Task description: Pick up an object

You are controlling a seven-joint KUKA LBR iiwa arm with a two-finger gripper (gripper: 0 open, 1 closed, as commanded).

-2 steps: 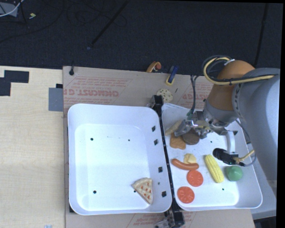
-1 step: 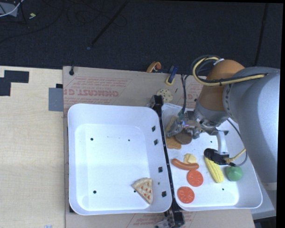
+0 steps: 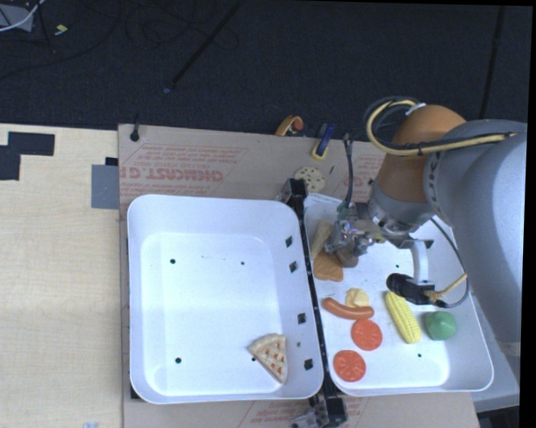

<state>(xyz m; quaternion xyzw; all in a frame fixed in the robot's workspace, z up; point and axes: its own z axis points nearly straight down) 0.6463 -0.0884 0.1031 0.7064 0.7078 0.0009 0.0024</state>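
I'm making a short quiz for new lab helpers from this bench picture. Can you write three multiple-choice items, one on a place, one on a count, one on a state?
1. Where does the pizza slice lie?
A. Left bin, near its lower right corner
B. Right bin, beside the corn
C. On the cardboard outside the bins

2. How many round red slices lie in the right bin?
A. Two
B. Four
C. None

3. Where is the gripper?
A. Over the left bin
B. Low in the right bin, at the tan piece
C. Raised outside both bins

Answers: 1 A, it rests on the left bin's floor; 2 A, two discs show; 3 B, it sits right above that piece.
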